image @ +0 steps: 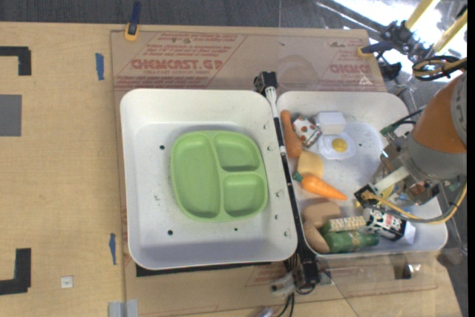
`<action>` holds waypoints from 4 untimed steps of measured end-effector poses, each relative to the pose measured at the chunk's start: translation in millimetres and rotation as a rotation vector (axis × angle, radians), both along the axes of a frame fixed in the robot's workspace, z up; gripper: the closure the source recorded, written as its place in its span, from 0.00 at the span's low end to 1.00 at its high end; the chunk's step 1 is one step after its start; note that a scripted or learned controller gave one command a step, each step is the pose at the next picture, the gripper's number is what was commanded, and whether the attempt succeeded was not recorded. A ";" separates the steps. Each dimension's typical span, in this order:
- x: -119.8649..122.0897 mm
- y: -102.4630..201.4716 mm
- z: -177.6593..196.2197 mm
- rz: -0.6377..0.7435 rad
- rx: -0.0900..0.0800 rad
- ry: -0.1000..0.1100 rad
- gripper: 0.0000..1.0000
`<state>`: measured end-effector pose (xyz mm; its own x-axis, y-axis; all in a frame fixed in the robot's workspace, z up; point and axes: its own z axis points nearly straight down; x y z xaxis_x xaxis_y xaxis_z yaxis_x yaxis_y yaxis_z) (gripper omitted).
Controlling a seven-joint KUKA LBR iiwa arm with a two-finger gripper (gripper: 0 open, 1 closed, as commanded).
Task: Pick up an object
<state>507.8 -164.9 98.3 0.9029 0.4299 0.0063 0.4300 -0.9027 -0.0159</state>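
The right bin (371, 102) holds several toy foods: a carrot (320, 187), a long orange sausage (289, 134), a fried egg (338, 146), a white block (330, 119), a red and white piece (305, 130), a pale yellow wedge (311, 163), a tan loaf (318, 215) and a green packet (349, 240). A black and white bottle-like item (391, 223) lies at the bin's near right. My gripper (404, 191) hangs low over the right side of this bin, just above that item, with nothing seen in it.
The left bin (141, 159) holds a green divided plate (219, 174). A black and white divider bar (278, 152) runs between the bins. Yellow tubing and clamps (415, 26) stand at the back right.
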 end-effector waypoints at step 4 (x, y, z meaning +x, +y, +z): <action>113.0 -32.6 -9.9 0.074 0.011 -0.002 0.00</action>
